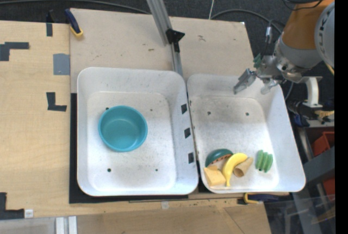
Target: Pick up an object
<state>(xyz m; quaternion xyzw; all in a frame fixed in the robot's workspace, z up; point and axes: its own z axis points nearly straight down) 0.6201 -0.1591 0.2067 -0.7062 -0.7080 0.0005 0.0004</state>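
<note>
Left bin (87,118): it holds one teal bowl (123,128), which sits left of the middle, upright, with the open side up.
Right bin (283,135): the objects lie together in the near corner, well apart from the arm.
Pile: a yellow banana (234,165) lies over a dark green round piece (218,155) and a tan block (215,177); a small green ribbed object (263,161) lies just beside them, to the right.
Risk: in my judgement the banana touches its neighbours, so a grasp there can push them or catch two things; the bin wall is also close and can block one finger.
Gripper (251,81): it hangs above the far right corner of the right bin.
Jaws: the two fingers look spread apart, moderately open, with nothing between them and touching nothing.
</note>
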